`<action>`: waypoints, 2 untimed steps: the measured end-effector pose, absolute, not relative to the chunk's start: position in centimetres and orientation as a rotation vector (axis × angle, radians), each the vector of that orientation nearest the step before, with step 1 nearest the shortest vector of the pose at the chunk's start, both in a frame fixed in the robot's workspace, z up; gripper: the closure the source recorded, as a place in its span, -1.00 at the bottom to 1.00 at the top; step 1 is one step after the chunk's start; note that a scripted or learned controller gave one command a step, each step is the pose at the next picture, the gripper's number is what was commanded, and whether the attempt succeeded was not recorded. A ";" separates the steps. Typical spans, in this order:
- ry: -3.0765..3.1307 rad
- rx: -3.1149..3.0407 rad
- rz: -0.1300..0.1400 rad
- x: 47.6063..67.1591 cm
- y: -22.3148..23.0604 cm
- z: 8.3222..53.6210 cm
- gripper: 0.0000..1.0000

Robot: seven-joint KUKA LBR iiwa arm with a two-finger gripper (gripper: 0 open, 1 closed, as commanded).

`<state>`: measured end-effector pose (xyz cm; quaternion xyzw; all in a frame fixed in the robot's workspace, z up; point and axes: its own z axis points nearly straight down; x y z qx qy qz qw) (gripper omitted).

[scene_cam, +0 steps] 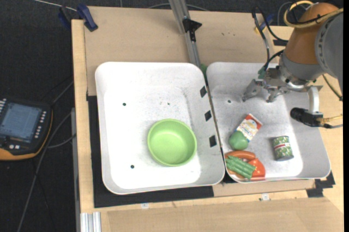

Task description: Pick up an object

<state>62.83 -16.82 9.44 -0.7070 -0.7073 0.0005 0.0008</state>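
1. Objects to pick number four in all: three in the right bin (305, 171) and one in the left bin (114, 89).
2. One green bowl (172, 142) sits upright in the left bin, toward that bin's near right part.
3. One pouch (245, 133) with a green rounded end and a white and red printed body lies near the middle of the right bin.
4. One small green can (282, 148) stands to the right of the pouch, apart from it.
5. One red and green packet (245, 166) lies at the near left corner of the right bin, just below the pouch.
6. One arm (308, 34) reaches in from the right, its orange band above the wrist, pointing down over the far part of the right bin.
7. The gripper (264, 91) hangs there with its jaws spread apart and nothing between them, well apart from the three things nearer the front.
8. Both bins rest side by side on one counter (136, 34).
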 end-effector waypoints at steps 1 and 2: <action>-2.223 -2.222 -0.002 62.9 -16.8 10.7 1.00; -2.224 -2.223 -0.003 62.8 -16.8 14.9 1.00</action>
